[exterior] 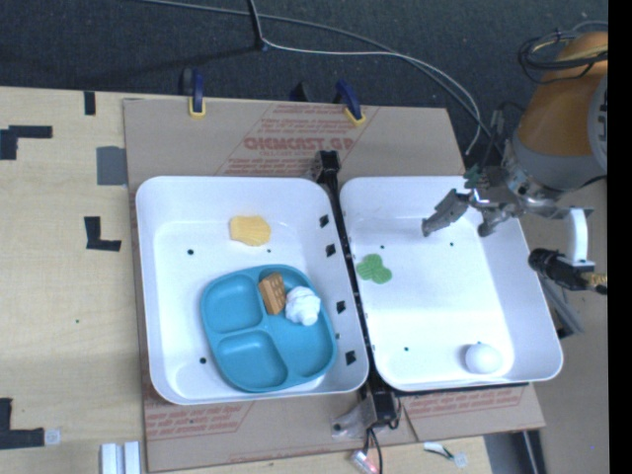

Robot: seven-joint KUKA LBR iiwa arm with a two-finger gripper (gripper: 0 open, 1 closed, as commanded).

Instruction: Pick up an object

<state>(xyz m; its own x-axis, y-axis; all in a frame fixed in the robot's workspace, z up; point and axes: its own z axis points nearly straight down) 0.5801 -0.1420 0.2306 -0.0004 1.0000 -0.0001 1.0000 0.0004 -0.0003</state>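
Two white bins sit side by side on your surface (59, 265). Start at the left bin (158, 265): a yellow piece (250, 230) lies loose near its back wall, and in front of it a blue tray (237, 349) with three compartments takes up most of the floor. In the tray's right-hand compartment a brown block (273, 292) and a white lump (303, 306) rest touching one another.

Cross the divider to the right bin (523, 294). A green piece (374, 270) lies flat just inside its left wall, and a white ball (483, 357) sits in the near right corner, well apart from it.

Your pincer (462, 215) hangs over the back of the right bin with its two fingers spread wide and nothing between them.

What matters for your next move, as I judge it: both right-bin things lie toward the front from the pincer. The green piece is to its left and a little forward, and is the nearer target; the ball is almost straight forward but farther off. The green piece looks flat and roughly round, with no clear long axis, so finger orientation should matter little. Its thinness may make it hard to catch.
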